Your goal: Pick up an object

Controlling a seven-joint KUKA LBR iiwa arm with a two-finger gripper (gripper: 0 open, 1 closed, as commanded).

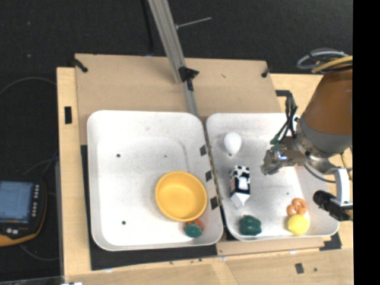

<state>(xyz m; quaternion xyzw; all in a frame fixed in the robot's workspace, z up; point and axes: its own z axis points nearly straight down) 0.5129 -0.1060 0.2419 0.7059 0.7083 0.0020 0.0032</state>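
The arm (329,108), grey with an orange band, was seen reaching in from the right over the right bin (261,126). The claw (272,164) was held low above the middle of that bin, with nothing visibly between its fingers; whether it was released or clenched could not be told from the blurred view.

Several things were laid in the right bin. A white egg-shaped object (232,142) was placed toward the far left part, to the left of the claw and apart from it. A black-and-white carton-like object (240,183) was found nearer, beside the bin's left wall, left of the claw and not touched by it. A dark green object (250,225) was set at the near edge. An orange object (296,206) and a yellow object (297,223) were seen together in the near right corner, apparently touching.

In the left bin (119,141), a yellow bowl (181,195) was placed upright toward the near right, and a small green and red object (193,228) was tucked just beside its near rim.

Both bins were carried side by side on the tan surface (130,82)
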